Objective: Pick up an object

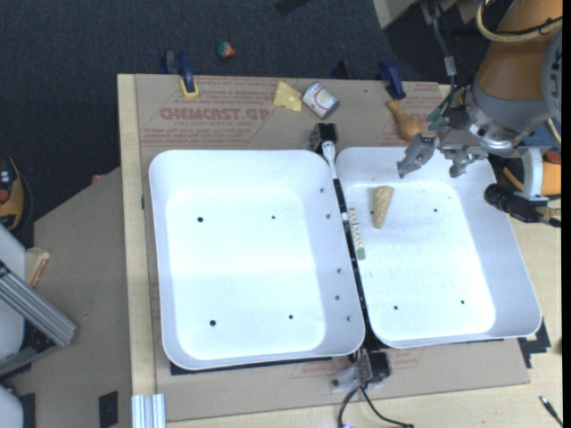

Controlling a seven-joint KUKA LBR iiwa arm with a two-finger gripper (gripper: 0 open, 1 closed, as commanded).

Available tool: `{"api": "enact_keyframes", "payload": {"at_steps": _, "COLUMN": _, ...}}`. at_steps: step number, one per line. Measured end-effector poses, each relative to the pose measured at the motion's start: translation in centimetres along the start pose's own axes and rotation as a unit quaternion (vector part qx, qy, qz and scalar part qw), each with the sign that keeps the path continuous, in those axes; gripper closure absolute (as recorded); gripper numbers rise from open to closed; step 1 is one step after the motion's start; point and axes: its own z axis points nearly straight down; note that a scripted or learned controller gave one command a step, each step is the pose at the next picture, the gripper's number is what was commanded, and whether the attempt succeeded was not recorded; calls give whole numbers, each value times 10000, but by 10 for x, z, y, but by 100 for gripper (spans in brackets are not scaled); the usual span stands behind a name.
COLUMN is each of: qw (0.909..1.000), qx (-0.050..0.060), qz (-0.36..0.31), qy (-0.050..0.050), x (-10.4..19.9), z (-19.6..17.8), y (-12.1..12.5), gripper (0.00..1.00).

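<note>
Gripper [437, 157] hangs open and empty over the far edge of the right bin [500, 315]. Cone [382, 205] lies in that bin, near its left wall. Approach stage, by my reading; next: shift left, descend, close.

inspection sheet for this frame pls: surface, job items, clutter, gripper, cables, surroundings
Surface: brown board printed with red lettering, bearing the left bin and right bin side by side.
Job's things: one tan cone-shaped object in the right bin's far-left part.
Clutter: yellow scrap, small silver box and orange piece on the board behind the bins.
Gripper: gripper over the right bin's far edge, fingers spread, nothing between them.
Cables: black cable below the bins.
Surroundings: dark carpet, blue clamps on the board's far edge.
</note>
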Motion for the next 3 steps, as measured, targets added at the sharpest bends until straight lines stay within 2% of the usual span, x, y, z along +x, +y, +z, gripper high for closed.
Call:
{"api": "enact_keyframes", "payload": {"at_steps": 1, "qw": 10000, "qx": 25, "qz": -6, "qy": 11, "x": 22, "z": 142, "y": 13, "gripper": 0}}
{"api": "enact_keyframes", "payload": {"at_steps": 2, "qw": 10000, "qx": -28, "qz": 3, "qy": -6, "x": 20, "z": 122, "y": 16, "gripper": 100}}
{"api": "enact_keyframes", "payload": {"at_steps": 3, "qw": 10000, "qx": -76, "qz": -33, "qy": 3, "x": 73, "z": 26, "y": 44, "gripper": 100}}
